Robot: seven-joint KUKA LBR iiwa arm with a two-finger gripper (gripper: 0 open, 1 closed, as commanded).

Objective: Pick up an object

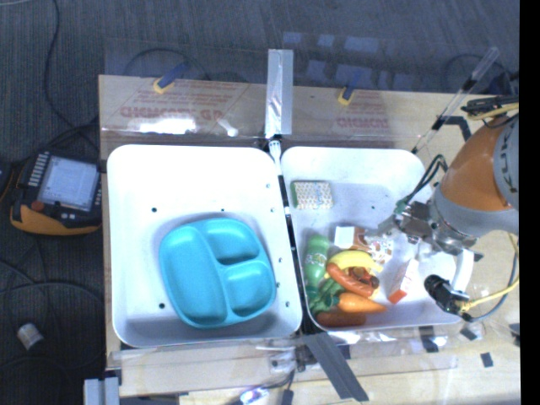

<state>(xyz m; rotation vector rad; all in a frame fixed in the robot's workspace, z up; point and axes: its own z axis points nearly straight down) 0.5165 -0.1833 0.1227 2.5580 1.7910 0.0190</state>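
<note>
In the right bin (371, 171) lies a heap of small objects. It holds a yellow banana (351, 261), an orange carrot (355, 305), a reddish sausage-like piece (358, 282), green items (316, 258), a small white box (343, 236), a printed packet (380, 248) and a white tube with an orange cap (400, 280). A speckled white pad (312, 194) lies apart at the bin's back left. My gripper (412, 226) hangs low over the right side of the heap, just above the tube and packet. Nothing visibly sits in it.
The left bin (135, 192) holds a blue divided tray (218, 268). The arm's grey wrist and orange band (477, 171) lean in over the right bin's right wall. Cables and a black fitting (443, 292) hang near the front right corner.
</note>
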